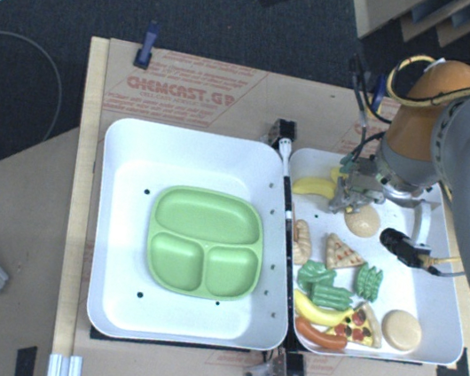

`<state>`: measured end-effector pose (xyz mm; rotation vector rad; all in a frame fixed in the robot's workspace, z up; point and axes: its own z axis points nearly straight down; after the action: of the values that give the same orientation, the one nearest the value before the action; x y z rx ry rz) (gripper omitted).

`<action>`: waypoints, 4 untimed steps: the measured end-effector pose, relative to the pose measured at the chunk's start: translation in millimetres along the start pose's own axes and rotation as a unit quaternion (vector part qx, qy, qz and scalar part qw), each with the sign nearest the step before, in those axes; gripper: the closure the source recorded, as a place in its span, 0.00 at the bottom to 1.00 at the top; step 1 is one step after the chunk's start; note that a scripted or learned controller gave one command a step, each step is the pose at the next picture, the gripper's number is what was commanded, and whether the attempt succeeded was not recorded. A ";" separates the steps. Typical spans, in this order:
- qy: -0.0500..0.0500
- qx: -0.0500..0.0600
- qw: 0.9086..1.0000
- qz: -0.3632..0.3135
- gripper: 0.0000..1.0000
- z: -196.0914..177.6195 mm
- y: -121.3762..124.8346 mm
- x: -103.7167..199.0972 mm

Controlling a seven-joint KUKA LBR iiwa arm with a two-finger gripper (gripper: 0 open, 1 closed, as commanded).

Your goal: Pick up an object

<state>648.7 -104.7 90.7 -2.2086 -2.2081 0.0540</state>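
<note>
The gripper (353,194) hangs low over the far part of the right bin (442,341), and I cannot tell from this angle whether it is released or clenched. Nothing is seen held in it.

The toy foods lie in the right bin. Just left of the gripper there is a yellow banana (314,187), very close to it, perhaps touching. Just below the gripper, toward the camera, lies a round beige bun (362,221), also very close. Further toward the camera from the gripper are a pizza slice (342,253), a bread piece (301,237) near the wall between the bins, and green vegetables (326,286). Well apart from the gripper, at the near end of the bin, lie a second banana (321,312), a red sausage (319,334) and a round cookie (401,330).

In the left bin (125,172), well left of the gripper, rests a green divided plate (205,242).
</note>
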 end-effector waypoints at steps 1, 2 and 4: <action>-0.001 0.002 1.000 -0.001 1.00 -9.5 -1.0 0.0; 0.001 -0.006 1.000 0.000 1.00 8.6 1.7 4.2; 0.007 -0.015 1.000 0.001 1.00 7.8 -45.0 8.3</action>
<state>603.4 -96.5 84.5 -2.2187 -2.2148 0.0056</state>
